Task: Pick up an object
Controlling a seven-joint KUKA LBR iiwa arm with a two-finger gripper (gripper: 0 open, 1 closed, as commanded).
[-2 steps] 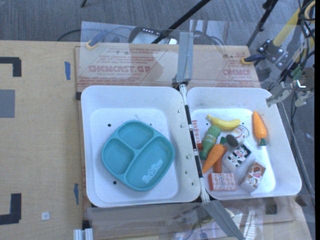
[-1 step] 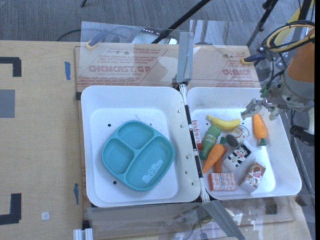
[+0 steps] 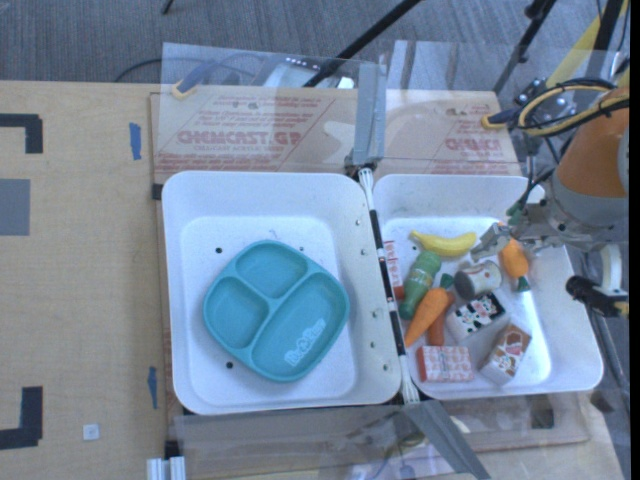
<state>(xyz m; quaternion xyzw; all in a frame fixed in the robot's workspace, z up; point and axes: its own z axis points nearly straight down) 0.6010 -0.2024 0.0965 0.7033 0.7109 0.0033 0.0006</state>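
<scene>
1 fixed camera looks down at a slant on 2 white bins [image 3: 190, 298], arm [image 3: 590, 168] entering from right.

The right bin [image 3: 575, 353] is crowded through its middle: a banana [image 3: 443, 241] at 12 o'clock, a green bottle [image 3: 421, 270] and a carrot [image 3: 428, 313] at 9, a cow-patterned carton [image 3: 473, 315] in the centre, and two small cartons [image 3: 445, 363] [image 3: 507, 354] at 6, all close together or touching. Bare floor lies along its 3 and 5 o'clock side. In the left bin [image 3: 190, 213] a teal divided plate [image 3: 276, 310] fills the middle; bare floor rings it, widest at 12 o'clock.
</scene>
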